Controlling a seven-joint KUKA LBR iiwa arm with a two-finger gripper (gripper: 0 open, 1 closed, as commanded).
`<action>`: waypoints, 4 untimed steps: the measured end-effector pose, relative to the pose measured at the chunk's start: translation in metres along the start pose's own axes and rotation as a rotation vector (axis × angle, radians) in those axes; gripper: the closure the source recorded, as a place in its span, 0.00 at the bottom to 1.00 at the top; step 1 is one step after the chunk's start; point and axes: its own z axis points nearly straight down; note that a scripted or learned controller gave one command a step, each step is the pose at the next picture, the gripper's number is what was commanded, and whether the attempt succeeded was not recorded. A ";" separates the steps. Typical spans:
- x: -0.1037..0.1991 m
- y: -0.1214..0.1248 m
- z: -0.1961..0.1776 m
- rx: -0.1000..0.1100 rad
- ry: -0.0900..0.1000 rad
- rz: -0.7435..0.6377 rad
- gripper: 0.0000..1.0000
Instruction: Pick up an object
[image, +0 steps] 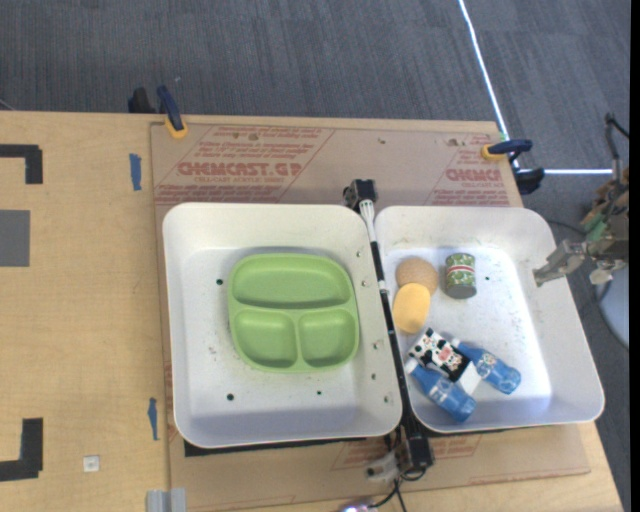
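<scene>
Two white bins sit side by side on brown cardboard; the left bin (190, 300) bears a green divided plate (293, 310). Inside the right bin (545, 350) lie a tan egg (416, 272), a yellow lemon (411, 307), a green-and-red can (460, 274), a black-and-white cow toy (439, 355) and blue bottles (470, 383), well left of the gripper (552, 267) at the bin's right rim, whose jaw state I cannot tell.

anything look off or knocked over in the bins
Nothing looks spilled or damaged. The green divided plate lies flat in the left bin. In the right bin, the toys are bunched toward its left side, and the blue piece lies on its side under the cow-patterned block.
</scene>
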 end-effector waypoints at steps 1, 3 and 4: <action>0.029 0.040 0.103 0.002 0.001 0.096 0.00; 0.076 0.097 0.159 0.002 0.000 0.175 1.00; 0.050 0.091 0.020 -0.004 -0.001 0.184 1.00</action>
